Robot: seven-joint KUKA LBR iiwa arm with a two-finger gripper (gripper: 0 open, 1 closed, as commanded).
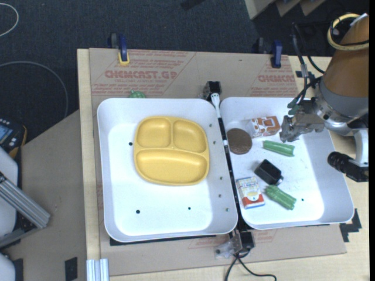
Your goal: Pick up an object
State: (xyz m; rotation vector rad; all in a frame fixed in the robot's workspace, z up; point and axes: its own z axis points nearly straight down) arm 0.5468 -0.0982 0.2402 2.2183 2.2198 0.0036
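The right bin holds several small objects. A brown round disc lies by its left wall, with an orange-and-white packet behind it. A green cylinder lies in the middle, a black block in front of it, then a second green piece and a red-and-white carton. My gripper hangs over the bin's back half, just right of the packet and above the right end of the green cylinder. Nothing shows between its fingertips.
The left bin holds a yellow divided plate. A black clamp sits at the back between the bins. Blue clamps hold the board's far edge. The arm's grey body fills the right side above the right bin.
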